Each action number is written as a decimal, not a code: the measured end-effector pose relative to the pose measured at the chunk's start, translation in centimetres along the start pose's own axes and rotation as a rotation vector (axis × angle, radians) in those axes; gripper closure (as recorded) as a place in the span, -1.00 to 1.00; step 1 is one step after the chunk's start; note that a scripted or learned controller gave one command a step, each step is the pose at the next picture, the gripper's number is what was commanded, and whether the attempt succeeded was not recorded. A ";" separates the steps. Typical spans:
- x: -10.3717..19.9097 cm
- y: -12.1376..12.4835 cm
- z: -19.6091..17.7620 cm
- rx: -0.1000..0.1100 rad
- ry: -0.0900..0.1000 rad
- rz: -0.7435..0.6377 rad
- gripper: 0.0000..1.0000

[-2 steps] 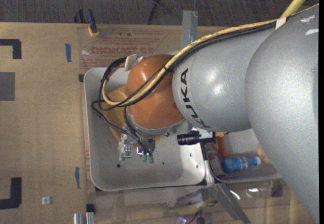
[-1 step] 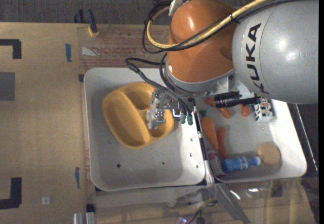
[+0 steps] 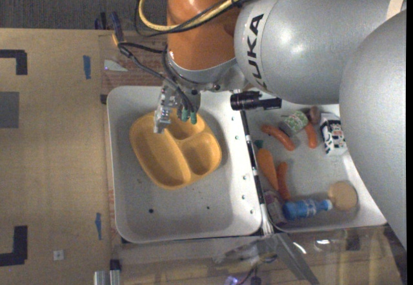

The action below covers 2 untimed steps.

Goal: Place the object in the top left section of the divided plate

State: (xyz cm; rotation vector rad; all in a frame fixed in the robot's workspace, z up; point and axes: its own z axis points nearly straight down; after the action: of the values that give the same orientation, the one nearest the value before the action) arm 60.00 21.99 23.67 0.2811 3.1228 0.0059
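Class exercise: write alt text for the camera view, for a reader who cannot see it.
A grey and orange robot arm's hand hovers over the upper edge of a yellow divided plate in the left white bin. The right bin holds toy carrots, sausages, a blue bottle and other small items.

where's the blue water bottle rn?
In the camera view the blue water bottle lies on its side near the bottom edge of the right bin, just left of a round tan item and below the carrot.
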 end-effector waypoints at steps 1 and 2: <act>8.1 -0.9 3.4 0.001 0.004 -0.116 1.00; 6.8 -3.9 1.8 0.000 -0.001 -0.302 1.00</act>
State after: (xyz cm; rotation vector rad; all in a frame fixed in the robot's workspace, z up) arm 52.61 19.36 21.79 -0.1921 3.1285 0.0046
